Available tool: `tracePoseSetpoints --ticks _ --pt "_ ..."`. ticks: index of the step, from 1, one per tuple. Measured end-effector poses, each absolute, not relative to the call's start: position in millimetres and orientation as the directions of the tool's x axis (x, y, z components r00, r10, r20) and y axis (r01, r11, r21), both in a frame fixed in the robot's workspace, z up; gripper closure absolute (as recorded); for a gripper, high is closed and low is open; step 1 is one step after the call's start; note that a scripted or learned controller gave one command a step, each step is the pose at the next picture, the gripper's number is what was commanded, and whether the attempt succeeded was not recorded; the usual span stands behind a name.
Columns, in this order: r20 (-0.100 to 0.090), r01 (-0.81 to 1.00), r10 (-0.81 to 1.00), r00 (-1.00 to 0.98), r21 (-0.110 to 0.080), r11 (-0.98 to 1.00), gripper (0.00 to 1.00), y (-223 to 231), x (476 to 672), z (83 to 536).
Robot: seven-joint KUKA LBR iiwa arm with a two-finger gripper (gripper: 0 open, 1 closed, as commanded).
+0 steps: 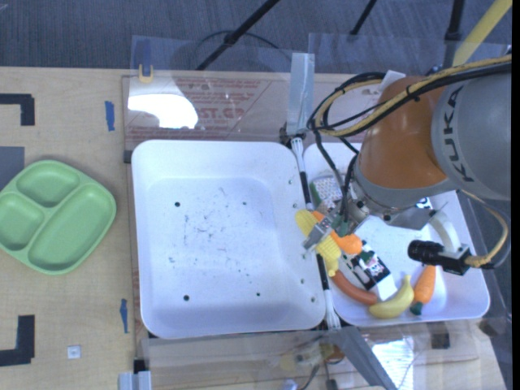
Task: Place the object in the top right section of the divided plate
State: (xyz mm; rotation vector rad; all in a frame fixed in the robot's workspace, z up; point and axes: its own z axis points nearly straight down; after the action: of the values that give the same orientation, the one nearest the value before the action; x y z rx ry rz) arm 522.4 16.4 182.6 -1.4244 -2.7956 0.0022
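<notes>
The green divided plate (55, 215) lies on the wooden bench at the far left, outside both bins, with nothing in its three sections. My gripper (321, 232) is low in the right bin (475, 295), at that bin's left wall, far from the plate. It sits in a cluster of toy foods: a yellow piece (328, 253) and an orange piece (350, 244) right beside it. The grey and orange arm hides most of that bin's upper part. Whether anything is between the gripper's tips is not visible.
More toys lie in the right bin's lower part: a red piece (354, 290), a banana (395, 303), a carrot (424, 284) and a black-and-white item (368, 267). The left bin (154, 169) lies between gripper and plate. Blue tape marks dot the bench.
</notes>
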Motion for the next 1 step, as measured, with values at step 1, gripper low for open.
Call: tracePoseSetpoints --ticks 1 --pt "0.002 0.731 0.731 -0.683 -0.002 0.683 1.0 72.8 512.8 182.8"
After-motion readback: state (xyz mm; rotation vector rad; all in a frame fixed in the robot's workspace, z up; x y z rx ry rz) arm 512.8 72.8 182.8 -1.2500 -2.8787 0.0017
